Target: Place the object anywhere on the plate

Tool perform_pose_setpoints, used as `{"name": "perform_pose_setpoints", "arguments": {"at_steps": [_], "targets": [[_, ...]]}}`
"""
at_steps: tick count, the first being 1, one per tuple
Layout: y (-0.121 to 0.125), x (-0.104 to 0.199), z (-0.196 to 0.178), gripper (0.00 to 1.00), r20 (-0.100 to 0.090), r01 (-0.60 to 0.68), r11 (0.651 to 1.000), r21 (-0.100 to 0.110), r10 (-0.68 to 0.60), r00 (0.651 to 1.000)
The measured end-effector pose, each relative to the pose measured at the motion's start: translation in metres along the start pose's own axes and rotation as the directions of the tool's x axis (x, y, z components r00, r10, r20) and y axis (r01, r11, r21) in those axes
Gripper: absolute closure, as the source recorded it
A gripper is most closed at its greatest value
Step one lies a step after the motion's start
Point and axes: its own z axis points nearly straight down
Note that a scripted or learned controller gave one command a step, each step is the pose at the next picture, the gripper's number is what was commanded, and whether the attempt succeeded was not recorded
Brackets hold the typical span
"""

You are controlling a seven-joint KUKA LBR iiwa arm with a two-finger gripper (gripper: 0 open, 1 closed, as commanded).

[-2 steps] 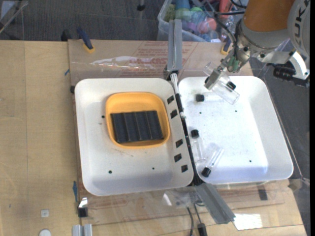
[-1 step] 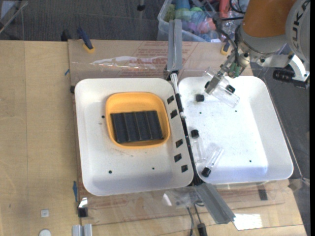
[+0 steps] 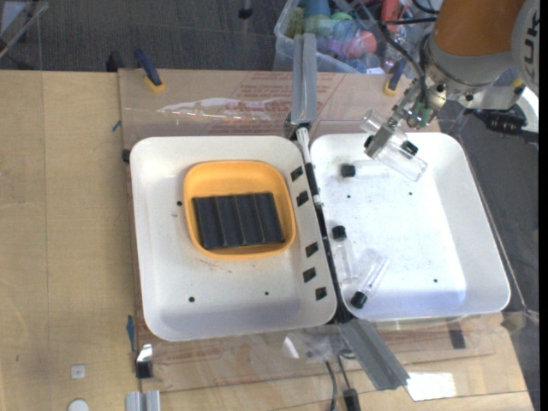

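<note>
Gripper (image 3: pixel 378 143) is hanging over the far end of the right bin (image 3: pixel 462 255), with the grey arm and its orange band coming in from the top right corner. Honestly can't tell whether it's open or closed from this angle. There's a clear tube (image 3: pixel 409 163) lying tilted right at its tip, touching or nearly so, but I can't see if it's actually being held.

Over in the left bin (image 3: pixel 163 298) sits the orange plate (image 3: pixel 199 181), and a dark ridged block (image 3: pixel 237 220) is lying flat in the middle of it, well apart from the gripper.

The right bin also has a small black cap (image 3: pixel 347 170) near the tube, plus a couple more clear tubes (image 3: pixel 370 272) with black ends down by the near left corner, close to the divider.

Behind the bins on the worktop (image 3: pixel 60 229) there's a clear tub (image 3: pixel 342 11) of colourful stuff.
</note>
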Motion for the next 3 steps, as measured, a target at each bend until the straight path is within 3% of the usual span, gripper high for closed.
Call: {"name": "perform_pose_setpoints", "arguments": {"at_steps": [1,2,3], "targets": [[-0.008,-0.008,0.050,1.00,-0.006,0.274,0.962,0.001,-0.274,0.962],[0.003,0.011,0.019,1.00,0.001,0.448,0.894,-0.002,-0.448,0.894],[0.009,0.009,0.029,1.00,-0.002,0.519,0.855,-0.002,-0.519,0.855]]}}
